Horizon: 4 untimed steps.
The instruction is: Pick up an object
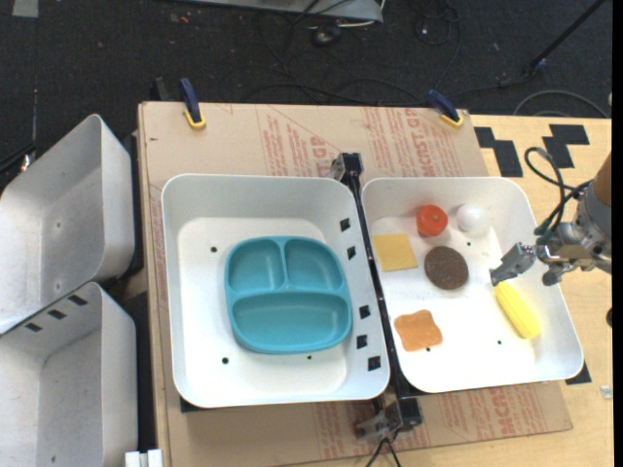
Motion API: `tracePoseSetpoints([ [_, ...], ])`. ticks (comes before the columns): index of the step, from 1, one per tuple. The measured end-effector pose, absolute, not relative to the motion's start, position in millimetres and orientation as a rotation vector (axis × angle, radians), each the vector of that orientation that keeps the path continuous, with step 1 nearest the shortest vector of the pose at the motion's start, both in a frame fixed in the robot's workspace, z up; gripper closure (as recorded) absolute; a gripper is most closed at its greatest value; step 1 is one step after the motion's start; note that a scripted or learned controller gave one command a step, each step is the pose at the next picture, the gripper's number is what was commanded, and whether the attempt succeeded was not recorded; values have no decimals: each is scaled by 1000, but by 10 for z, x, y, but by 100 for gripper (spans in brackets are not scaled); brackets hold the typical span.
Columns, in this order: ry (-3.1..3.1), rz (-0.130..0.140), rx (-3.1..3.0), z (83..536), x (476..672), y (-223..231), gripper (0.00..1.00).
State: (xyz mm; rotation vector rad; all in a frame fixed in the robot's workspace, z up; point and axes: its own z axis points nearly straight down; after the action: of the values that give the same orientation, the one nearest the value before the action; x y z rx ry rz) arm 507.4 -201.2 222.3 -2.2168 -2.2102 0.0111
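The jaws (534, 264) hang open and empty at the right edge, just above the yellow corn (518, 309), ready to grab.

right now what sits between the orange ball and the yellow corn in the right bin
In the camera view, the brown round patty lies roughly between the orange ball and the yellow corn, slightly left of the direct line.

White bins on bench: we count two (185, 202) (516, 197)
Teal divided plate (288, 295): one
Food pieces: we count six
Blue-yellow clamps: two (193, 105) (445, 110)
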Motion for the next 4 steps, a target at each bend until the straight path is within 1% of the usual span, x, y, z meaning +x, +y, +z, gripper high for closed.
tracePoseSetpoints([
  [1,-2222,1,-2220,2290,5103,-2007,0],
  [2,-2215,5,-2221,1745,5029,-2084,0],
  [3,-2216,4,-2219,1127,5062,-2018,0],
  [4,-2220,-10,-2213,927,5083,-1969,0],
])
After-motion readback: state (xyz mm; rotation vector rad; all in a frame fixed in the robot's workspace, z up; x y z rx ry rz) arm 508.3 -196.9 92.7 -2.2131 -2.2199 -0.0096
